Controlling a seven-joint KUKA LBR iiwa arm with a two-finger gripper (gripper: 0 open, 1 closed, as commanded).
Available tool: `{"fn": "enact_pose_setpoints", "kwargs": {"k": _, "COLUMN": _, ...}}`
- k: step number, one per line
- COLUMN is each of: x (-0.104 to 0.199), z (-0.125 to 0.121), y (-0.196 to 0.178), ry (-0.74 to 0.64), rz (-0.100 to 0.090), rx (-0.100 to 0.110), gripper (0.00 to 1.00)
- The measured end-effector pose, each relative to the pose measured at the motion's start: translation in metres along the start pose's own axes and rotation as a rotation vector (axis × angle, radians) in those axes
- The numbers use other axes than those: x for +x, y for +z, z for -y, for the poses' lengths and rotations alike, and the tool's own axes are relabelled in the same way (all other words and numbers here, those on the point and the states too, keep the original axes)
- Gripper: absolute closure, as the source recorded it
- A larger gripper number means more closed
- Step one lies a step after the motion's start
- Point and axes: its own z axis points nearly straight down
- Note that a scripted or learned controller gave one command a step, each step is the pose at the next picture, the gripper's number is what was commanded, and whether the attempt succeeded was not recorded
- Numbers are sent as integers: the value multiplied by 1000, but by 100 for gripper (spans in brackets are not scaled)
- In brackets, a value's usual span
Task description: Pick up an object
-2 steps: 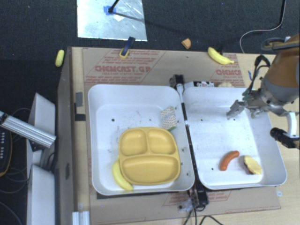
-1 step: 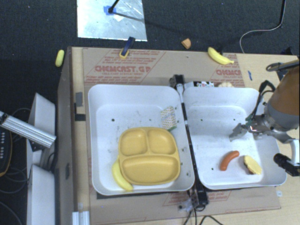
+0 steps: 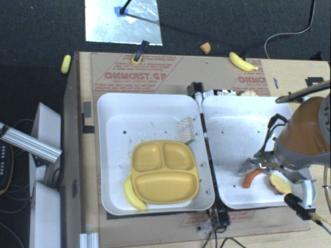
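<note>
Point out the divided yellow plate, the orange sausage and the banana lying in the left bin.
divided yellow plate (image 3: 164,170): camera view, on the ridge between its compartments.
orange sausage (image 3: 251,177): camera view, mid-length.
banana (image 3: 132,194): camera view, middle of its curve.

The arm (image 3: 305,138) is a rounded body, grey on its lower segment, with a broad band of dull orange above the wrist. The orange part is smooth and bulging, the grey below it lighter with a soft sheen. A thin black cable (image 3: 272,125) loops out from its left side and curves down toward the wrist. At the end sits the tool (image 3: 254,165), a small dark metal piece with grey and blackish parts; its details are too small to make out.
</note>
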Motion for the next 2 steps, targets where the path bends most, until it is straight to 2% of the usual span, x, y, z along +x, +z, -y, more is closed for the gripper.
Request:
{"fn": "enact_pose_setpoints", "kwargs": {"k": 1, "x": 0, "z": -1, "y": -11, "ry": -1, "rz": 0, "rx": -3, "gripper": 100}}
{"fn": "enact_pose_setpoints", "kwargs": {"k": 2, "x": 73, "z": -30, "y": -101, "ry": -4, "rz": 0, "rx": -4, "gripper": 100}}
